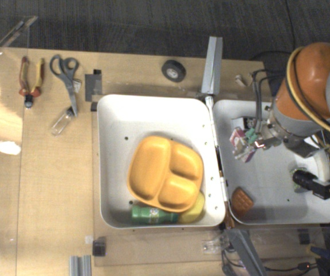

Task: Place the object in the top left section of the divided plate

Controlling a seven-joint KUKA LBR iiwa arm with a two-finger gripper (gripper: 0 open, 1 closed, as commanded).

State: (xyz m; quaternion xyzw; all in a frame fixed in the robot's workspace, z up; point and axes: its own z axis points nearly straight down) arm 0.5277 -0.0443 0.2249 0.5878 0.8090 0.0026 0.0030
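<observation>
grey and orange, the arm (317,91) is seen reaching into the right bin (280,211). its fingers (256,141) sit low by a crumpled, colourful object (241,142) near that bin's upper left corner; whether they are apart or together cannot be told. a brown waffle-like piece (242,199) lies near the same bin's lower left corner. in the left bin (153,111), the yellow divided plate (166,173) rests tilted over a green bottle (150,214) and a yellow fruit (195,209). scissors (67,76) and pliers (30,79) lie on the counter (38,183).
</observation>
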